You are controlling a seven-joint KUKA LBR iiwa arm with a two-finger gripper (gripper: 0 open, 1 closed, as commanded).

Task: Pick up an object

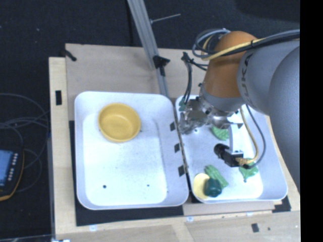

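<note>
We see the arm (262, 79) reaching in from the right, its orange band (227, 77) hanging over the far part of the right bin (270, 185). The end effector (187, 124) sits low at that bin's far left corner, right beside the wall shared with the left bin (126, 170). From this slanted look down we cannot tell whether it is apart or together, and we see nothing held in it.

The things that could be picked lie in both bins. In the left bin, a yellow bowl (119, 122) stands upright in the far left part, well apart from the end effector. In the right bin, a pale green piece (220, 133) lies just right of the end effector, partly hidden by the wrist. At the near left corner a dark green rounded object (213, 188) rests against a yellow piece (200, 185), with a ridged light green object (216, 174) touching them on the far side. Another small green piece (249, 172) lies to the right of that cluster, near the middle of the bin.

Both bins rest on the wooden bench (60, 135). A grey metal rail (144, 29) slants in from the far side toward the gap between the bins.
</note>
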